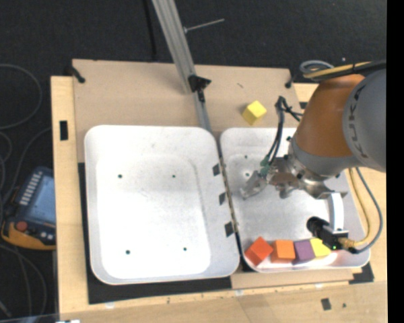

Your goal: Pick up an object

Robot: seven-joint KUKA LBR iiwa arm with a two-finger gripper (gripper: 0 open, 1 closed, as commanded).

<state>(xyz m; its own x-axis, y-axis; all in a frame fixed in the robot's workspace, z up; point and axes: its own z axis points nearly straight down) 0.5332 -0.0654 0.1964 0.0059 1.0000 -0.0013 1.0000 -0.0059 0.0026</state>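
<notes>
I see the gripper (pixel 256 184) low over the right bin (pixel 239 143), toward its 9 o'clock side; how far it is parted I cannot tell. Four blocks line the bin's 6 o'clock edge: red block (pixel 259 249), orange block (pixel 284 249), purple block (pixel 303 249), yellow block (pixel 320 247). A yellow cube (pixel 254 112) sits on the table (pixel 135 93) at 12 o'clock.

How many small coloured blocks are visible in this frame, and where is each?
5. Four line the right bin's near edge: red block, orange block, purple block, yellow block. Another yellow cube lies on the bench beyond the bins. The arm may hide more.
</notes>
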